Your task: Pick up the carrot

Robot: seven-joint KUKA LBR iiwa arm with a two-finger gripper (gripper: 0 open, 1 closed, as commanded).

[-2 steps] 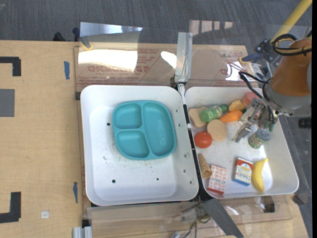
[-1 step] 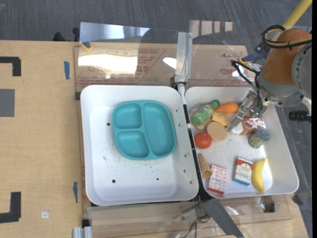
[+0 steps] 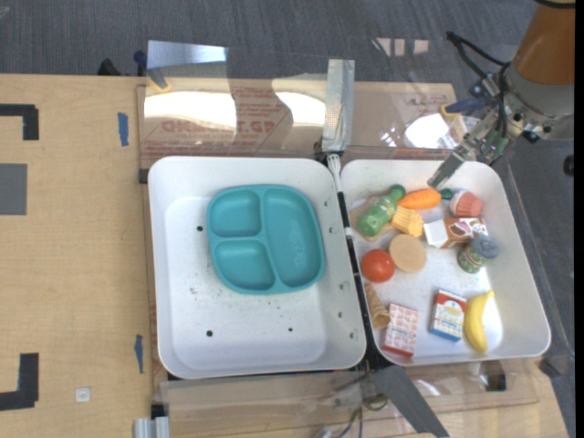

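Note:
The carrot (image 3: 419, 200), orange with a small green top at its right end, lies near the back of the right bin (image 3: 523, 272). It lies between a green bottle-shaped toy (image 3: 379, 212) and a red-and-white toy (image 3: 465, 204). My gripper (image 3: 444, 173) reaches in from the upper right, slanting down and to the left. Its tip hangs just above and to the right of the carrot's green end, holding nothing that I can see. The orange band of the arm (image 3: 550, 53) is at the top right corner.
The right bin also holds a red tomato (image 3: 377, 265), a tan disc (image 3: 409, 253), a yellow wedge (image 3: 408, 224), a can (image 3: 472, 256), a banana (image 3: 477, 321) and small cartons (image 3: 447, 315). A teal divided plate (image 3: 266, 237) sits in the left bin (image 3: 173, 272).

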